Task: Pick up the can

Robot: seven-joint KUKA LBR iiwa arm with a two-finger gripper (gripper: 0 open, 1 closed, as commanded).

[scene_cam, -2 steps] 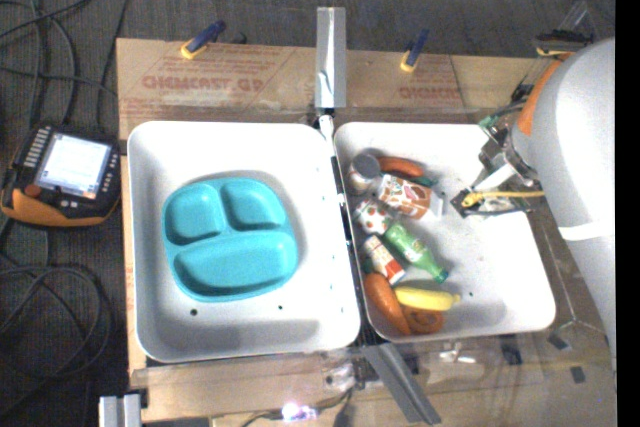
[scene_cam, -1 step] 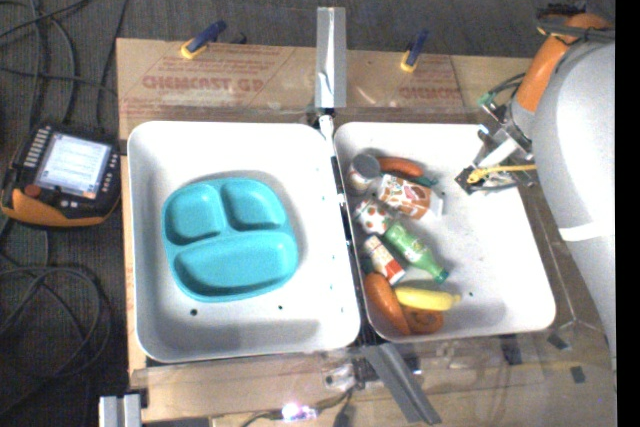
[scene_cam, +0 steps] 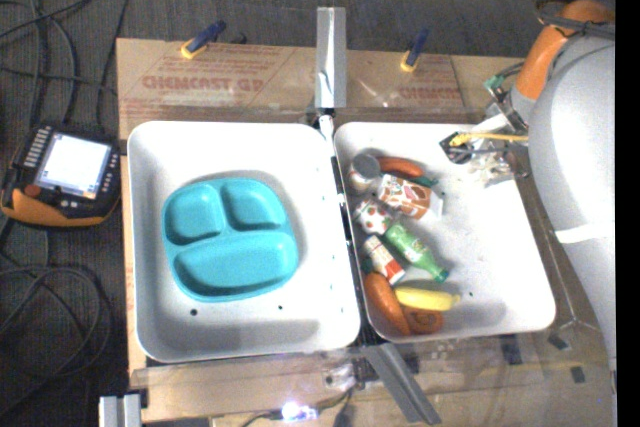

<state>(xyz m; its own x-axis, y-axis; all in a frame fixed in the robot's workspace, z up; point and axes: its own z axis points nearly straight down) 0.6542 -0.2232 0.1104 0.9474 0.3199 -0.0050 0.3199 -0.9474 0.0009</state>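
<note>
1. The right bin (scene_cam: 500,255) holds a tight cluster of things along its left side. The grey can (scene_cam: 364,167) sits at the far end of that cluster, close to the bin's left wall.
2. A red sausage (scene_cam: 402,166) touches the can on its right. A red-and-white packet (scene_cam: 405,200) lies just near of it.
3. Risk: with neighbours this close, a descent onto the can would likely catch the sausage or packet, either knocking the can aside or closing on the wrong thing. The wall leaves little room on the left.
4. Risk: the can's smooth round side could slip from a shallow or off-centre grip.
5. The gripper (scene_cam: 490,160) hangs over bare floor at the bin's far right, well apart from the can. Whether it is open or closed cannot be told here, and it touches none of the cluster.
</note>
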